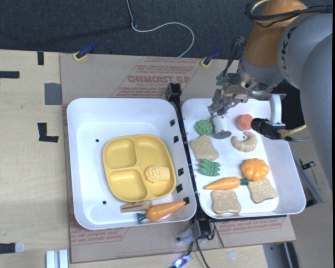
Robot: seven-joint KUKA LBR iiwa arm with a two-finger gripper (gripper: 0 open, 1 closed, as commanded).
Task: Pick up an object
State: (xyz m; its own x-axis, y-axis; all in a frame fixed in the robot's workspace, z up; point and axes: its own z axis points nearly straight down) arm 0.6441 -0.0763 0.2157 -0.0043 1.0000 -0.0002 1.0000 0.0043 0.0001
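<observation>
Green leafy toy (204, 127) in the right bin (290, 205) lies just beside the tool (219, 123), whose opening I cannot tell, so a descent may only nudge it toward the bread (203, 147).

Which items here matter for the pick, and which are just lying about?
In play: pincer; green toy beside it; bread slice; croissant.
Lying about: yellow tray; corn; carrot; pumpkin.
</observation>
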